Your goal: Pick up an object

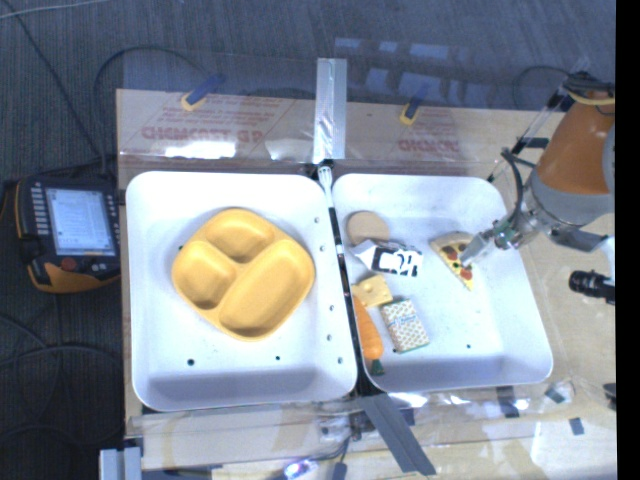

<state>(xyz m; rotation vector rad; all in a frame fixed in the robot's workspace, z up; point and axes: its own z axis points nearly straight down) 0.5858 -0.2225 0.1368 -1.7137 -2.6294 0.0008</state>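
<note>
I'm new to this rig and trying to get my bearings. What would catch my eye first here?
The big yellow divided plate lying in the left bin stands out first. Next comes the clutter of toy food in the right bin: a pizza slice near the hand, and a carrot along the bin's left wall. The arm's orange band shows at the right.

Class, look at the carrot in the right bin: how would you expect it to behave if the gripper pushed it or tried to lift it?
The carrot looks round and tapered, so a push would probably roll it in a curve. It lies along the bin wall, which may crowd a grip. Its smooth skin could slip.
</note>
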